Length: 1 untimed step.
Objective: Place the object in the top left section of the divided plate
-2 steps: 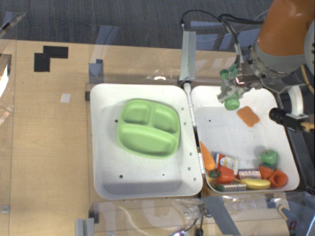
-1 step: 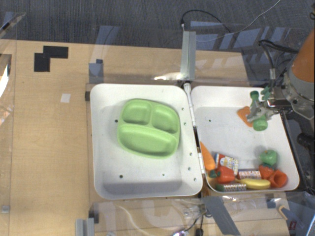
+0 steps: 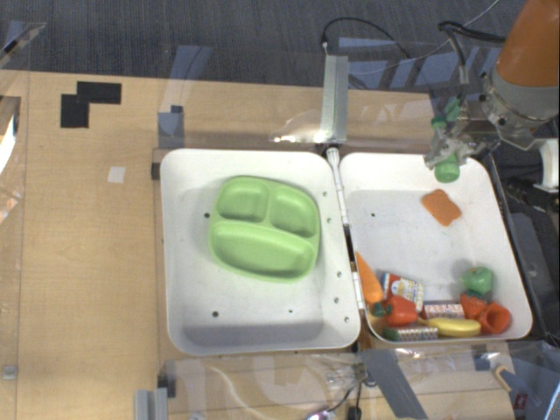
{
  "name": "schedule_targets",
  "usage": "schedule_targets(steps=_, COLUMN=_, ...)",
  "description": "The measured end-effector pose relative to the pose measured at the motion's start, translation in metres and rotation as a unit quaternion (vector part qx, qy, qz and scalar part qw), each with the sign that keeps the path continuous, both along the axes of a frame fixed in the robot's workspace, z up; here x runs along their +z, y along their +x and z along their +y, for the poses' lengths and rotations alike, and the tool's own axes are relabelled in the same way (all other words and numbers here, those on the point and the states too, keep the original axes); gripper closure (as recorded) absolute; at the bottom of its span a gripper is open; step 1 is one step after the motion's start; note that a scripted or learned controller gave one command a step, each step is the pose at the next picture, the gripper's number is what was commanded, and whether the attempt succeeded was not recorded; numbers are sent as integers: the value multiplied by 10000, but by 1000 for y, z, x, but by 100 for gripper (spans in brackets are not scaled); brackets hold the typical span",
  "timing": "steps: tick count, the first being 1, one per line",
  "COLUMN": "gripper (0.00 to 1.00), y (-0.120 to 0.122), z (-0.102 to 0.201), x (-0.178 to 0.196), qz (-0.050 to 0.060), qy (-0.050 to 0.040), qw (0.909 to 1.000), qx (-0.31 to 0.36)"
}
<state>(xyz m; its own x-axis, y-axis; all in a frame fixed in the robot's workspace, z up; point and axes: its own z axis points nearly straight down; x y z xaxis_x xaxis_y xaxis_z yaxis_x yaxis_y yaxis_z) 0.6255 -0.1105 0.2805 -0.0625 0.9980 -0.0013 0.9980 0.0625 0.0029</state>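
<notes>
Arm: We see the grey arm (image 3: 525, 68), orange band uppermost, reaching in from the right above the far corner of the right bin (image 3: 394, 234).

Gripper: The gripper (image 3: 447, 160) hangs over that bin's far right corner, fingers closed around a small green object (image 3: 447, 171), which shows between their tips.

Green object: Held at the gripper, above the right bin's floor, well apart from the plate. We cannot tell what sort of item it is.

Divided plate: A light green divided plate (image 3: 263, 227) lies in the middle of the left bin (image 3: 188, 261), turned slightly askew, with two small sections on its far side and one long section on its near side.

Top left section: We see the far left section (image 3: 241, 199) with nothing in it.

Right bin, centre: An orange block (image 3: 441, 206) lies alone, just below the gripper in the picture.

Right bin, near edge: A carrot (image 3: 368, 280), a green apple (image 3: 478, 280), a banana (image 3: 453, 326), an orange cup (image 3: 496, 318) and several small packets crowd the near side.
</notes>
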Motion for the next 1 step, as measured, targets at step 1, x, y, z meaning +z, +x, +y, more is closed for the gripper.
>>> schedule_targets(steps=1, gripper=100, y=-55, z=-59, x=16, qz=-4, qy=2, qw=9969, qx=-787)
